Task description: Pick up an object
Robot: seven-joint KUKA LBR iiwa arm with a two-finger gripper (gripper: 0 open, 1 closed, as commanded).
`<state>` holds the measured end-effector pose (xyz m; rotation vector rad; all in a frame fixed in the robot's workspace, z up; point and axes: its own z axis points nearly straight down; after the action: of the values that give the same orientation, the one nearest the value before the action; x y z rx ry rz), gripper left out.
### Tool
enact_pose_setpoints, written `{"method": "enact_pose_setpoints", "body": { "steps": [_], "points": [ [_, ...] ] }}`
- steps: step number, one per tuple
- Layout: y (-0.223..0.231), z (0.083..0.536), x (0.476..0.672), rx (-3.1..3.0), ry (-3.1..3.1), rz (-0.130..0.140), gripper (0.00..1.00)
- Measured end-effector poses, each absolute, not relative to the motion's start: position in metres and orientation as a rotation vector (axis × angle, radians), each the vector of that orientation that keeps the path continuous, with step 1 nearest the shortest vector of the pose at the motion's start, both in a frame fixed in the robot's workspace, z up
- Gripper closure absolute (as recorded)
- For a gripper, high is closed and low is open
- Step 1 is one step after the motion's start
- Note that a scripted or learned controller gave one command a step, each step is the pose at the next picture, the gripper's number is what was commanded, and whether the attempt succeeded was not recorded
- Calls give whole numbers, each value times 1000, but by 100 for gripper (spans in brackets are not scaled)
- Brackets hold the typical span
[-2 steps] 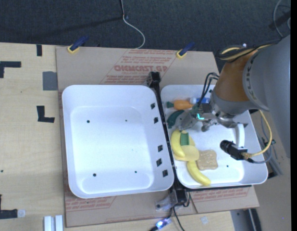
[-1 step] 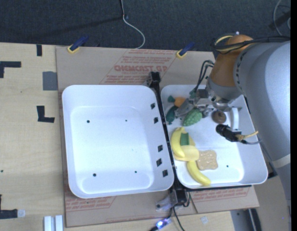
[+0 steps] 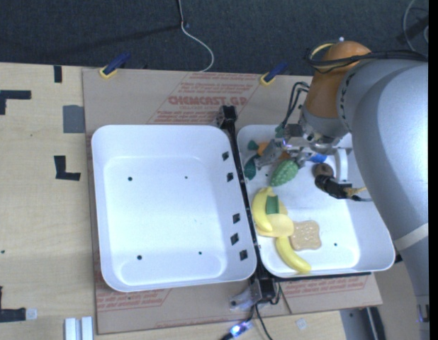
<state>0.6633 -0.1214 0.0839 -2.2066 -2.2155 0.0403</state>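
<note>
Dark carpet backs the bench [image 3: 35, 190], and your work is all in the right bin [image 3: 361, 257]. The gripper [image 3: 293, 147] hangs low over that bin's far end. The bumpy green piece [image 3: 285, 172] is just beneath it and seems to touch it. Whether the claw is spread or closed on the piece you cannot tell from this slant. Treat that piece as your target. It looks knobbly and rounded, so centre over its thick middle before closing, then lift straight up and slowly. Mind the clutter: a dark green bit [image 3: 250, 166] lies beside it near the bin wall, while the banana [image 3: 286, 250] and toast [image 3: 305, 236] sit nearer the front, apart from it. If the piece fails to rise with you, recentre and try again.
</note>
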Motion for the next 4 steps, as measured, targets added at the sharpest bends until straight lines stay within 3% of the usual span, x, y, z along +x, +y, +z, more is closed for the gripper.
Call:
{"method": "enact_pose_setpoints", "body": {
  "steps": [2, 3, 4],
  "points": [
    [-115, 86, 664, -2223, -2217, 40, 0],
    [-110, 95, 665, -2219, -2215, 27, 100],
    [-136, 85, 647, -2223, -2220, 0, 100]
  ]
}}
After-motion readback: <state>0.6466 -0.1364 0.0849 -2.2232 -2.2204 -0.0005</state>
